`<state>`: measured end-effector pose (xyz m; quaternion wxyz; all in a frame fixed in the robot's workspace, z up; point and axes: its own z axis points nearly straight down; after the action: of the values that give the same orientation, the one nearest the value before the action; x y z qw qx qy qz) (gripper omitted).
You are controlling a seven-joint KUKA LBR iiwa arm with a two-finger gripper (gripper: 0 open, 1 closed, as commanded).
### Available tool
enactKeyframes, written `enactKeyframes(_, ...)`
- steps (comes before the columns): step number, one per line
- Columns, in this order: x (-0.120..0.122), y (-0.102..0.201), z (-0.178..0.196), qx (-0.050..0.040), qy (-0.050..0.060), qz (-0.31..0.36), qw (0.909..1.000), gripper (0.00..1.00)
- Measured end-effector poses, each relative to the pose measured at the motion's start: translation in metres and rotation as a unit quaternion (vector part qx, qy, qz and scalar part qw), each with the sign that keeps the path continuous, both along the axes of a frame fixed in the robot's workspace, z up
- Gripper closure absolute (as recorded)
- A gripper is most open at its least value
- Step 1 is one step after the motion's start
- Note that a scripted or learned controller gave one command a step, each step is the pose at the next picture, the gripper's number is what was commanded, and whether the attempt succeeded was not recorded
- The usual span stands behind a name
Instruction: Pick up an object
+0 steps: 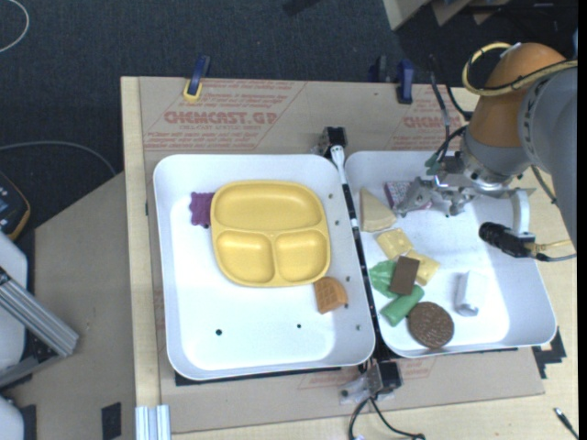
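Arm: the grey arm [537, 108] with its orange band reaches in from the right and bends down over the far part of the right bin [514, 333].
Pincer: the gripper [424, 195] hangs low over the right bin's far left corner, next to a small purple-and-white scrap [396, 192]. From where I stand the metal parts blur together, so I cannot tell how wide it is, or whether it has anything.
Bins: two white ones side by side, their inner rims touching.
Left bin [183, 328]: three things. One yellow plate [271, 231] with three compartments, one purple piece [200, 208] tucked against the plate's left edge, one brown block [330, 294] just off its near right corner.
Right bin: one pale wedge [376, 213] near the gripper, one yellow piece [396, 244], one dark brown bar [404, 275] lying across a green piece [396, 306], one round brown cookie [429, 324], one small grey cylinder [462, 293].
Likely picks: the things in the right bin lie loose on its floor, the cluster by its left wall, the cylinder apart to the right.
Black part [504, 237]: sticks out from the arm over the bin's right half.
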<state>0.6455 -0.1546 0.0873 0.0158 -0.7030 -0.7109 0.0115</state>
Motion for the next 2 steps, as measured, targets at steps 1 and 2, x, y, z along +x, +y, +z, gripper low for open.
enactKeyframes(1,-0.001,0.001,0.003,-0.0009,-0.007,-0.006,1.0,1.0)
enactKeyframes(2,0.011,0.0,0.055,-0.0039,-0.023,-0.005,0.9997,1.0)
